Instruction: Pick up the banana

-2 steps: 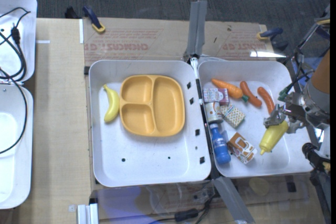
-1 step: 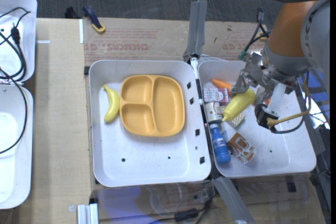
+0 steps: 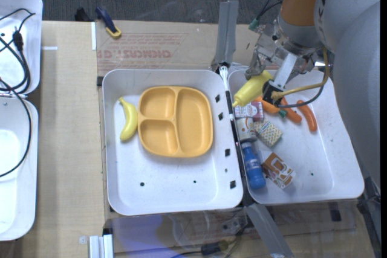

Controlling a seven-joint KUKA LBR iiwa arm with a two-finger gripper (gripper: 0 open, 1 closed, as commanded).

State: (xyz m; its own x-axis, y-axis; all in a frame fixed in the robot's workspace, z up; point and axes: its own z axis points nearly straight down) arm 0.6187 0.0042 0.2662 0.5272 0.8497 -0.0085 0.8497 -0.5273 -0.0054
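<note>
The banana (image 3: 127, 119) is yellow and curved. It lies in the left bin (image 3: 175, 187), near that bin's left wall and just left of a yellow divided plate (image 3: 176, 121). My gripper (image 3: 264, 67) hangs over the back left corner of the right bin (image 3: 329, 160), right above a yellow squeeze bottle (image 3: 250, 89). It is far from the banana, a full bin's width to its right. Nothing shows between the gripper's tips.
The right bin holds the yellow bottle, orange carrots (image 3: 290, 112), an orange sausage (image 3: 309, 118), a small pink-and-white carton (image 3: 248, 111), a checkered packet (image 3: 268, 133), a blue bottle (image 3: 253, 167) and a brown-and-white packet (image 3: 279, 171). A divider rail (image 3: 230, 124) separates the bins.
</note>
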